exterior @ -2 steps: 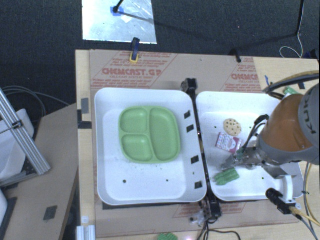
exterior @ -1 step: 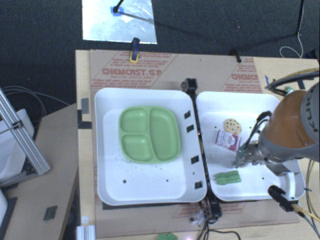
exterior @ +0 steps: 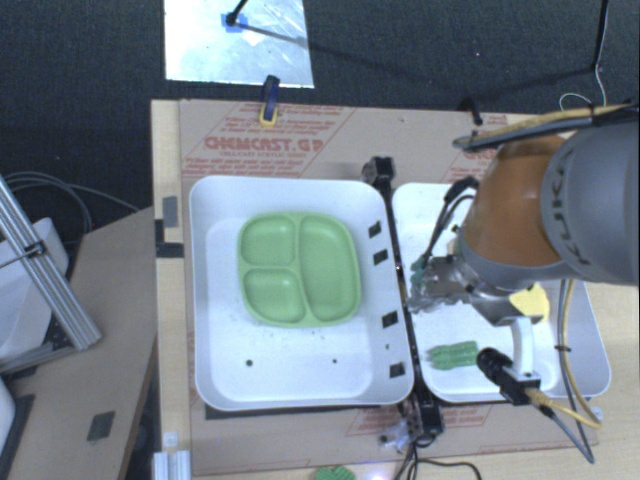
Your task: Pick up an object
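Start at the near edge of the right bin: a small green piece lies flat on the bin floor there, close to the near wall and left of the bin's middle. It is bare and nothing touches it. Just beyond it you find the gripper, low over the floor near the left wall of the same bin and apart from the green piece. The wrist hides its tips, so you cannot tell how far it is open, and nothing shows in its grasp. To the right of the gripper, a yellow piece shows partly under the arm, which covers the far right part of this bin. Across the shared wall, the left bin holds a green plate with three compartments. It lies flat near the bin's middle, slightly toward the far side. Four black clips sit in a row along the right wall of the left bin. Both bins rest on a brown board with red print. At the board's far edge stands a yellow clamp. Beyond it, a silvery sheet lies on the dark floor.
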Controlling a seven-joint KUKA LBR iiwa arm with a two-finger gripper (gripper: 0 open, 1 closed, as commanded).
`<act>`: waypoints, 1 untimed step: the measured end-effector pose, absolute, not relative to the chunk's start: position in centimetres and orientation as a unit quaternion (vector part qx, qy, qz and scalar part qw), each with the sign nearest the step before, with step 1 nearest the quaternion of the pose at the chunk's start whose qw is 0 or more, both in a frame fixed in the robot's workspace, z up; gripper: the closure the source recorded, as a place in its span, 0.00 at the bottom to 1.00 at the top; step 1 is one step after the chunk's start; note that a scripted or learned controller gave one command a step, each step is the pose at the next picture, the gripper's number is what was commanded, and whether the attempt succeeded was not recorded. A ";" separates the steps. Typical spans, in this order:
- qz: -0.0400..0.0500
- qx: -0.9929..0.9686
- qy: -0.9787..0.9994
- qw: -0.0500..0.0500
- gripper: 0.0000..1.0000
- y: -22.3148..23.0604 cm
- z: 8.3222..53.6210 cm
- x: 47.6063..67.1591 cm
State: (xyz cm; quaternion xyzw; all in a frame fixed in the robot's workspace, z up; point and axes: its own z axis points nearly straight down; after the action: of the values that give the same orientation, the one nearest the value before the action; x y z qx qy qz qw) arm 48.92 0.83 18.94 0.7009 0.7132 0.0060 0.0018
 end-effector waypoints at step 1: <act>0.001 0.706 0.708 0.001 0.00 -0.1 18.4 48.7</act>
State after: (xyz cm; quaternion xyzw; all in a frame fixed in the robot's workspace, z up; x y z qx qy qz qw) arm 48.73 -0.07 18.45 0.7063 0.7079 0.0010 0.0006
